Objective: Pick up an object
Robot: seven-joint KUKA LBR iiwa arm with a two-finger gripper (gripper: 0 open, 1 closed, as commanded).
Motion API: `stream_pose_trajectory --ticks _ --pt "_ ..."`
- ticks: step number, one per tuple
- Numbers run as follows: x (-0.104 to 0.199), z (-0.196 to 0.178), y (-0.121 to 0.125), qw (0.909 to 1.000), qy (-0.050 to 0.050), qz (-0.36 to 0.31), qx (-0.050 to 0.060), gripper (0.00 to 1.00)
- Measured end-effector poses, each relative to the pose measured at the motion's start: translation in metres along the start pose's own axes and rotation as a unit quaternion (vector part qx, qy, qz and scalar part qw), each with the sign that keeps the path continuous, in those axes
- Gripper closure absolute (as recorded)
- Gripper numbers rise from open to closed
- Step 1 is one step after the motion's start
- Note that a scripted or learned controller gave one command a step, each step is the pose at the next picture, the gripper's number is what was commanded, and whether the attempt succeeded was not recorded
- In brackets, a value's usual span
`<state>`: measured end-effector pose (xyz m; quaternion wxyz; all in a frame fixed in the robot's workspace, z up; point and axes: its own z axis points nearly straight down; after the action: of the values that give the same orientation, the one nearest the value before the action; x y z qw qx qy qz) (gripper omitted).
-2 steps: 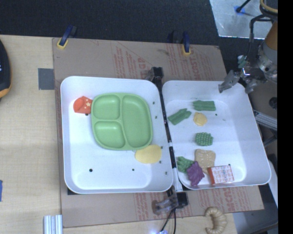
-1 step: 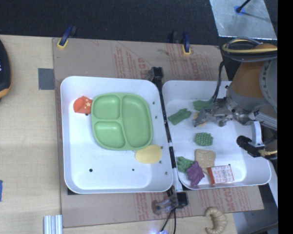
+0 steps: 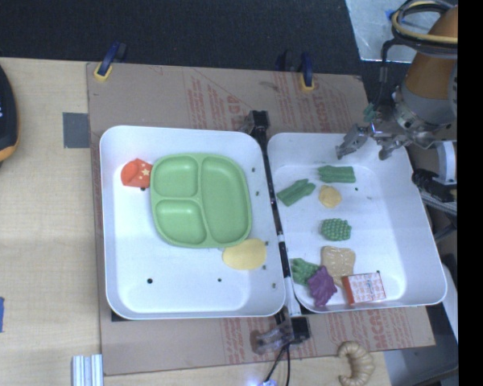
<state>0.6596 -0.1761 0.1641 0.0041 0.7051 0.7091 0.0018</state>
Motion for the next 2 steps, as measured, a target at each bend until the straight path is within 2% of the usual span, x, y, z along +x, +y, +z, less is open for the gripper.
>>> stream_pose_trajectory --ticks 1,2 --pt "0.031 0.069 -0.065 0.9999 0.003 0.001 0.012 0.0" --pt "-0.008 0.072 -0.002 1.0 0.0 0.0 0.003 0.0"
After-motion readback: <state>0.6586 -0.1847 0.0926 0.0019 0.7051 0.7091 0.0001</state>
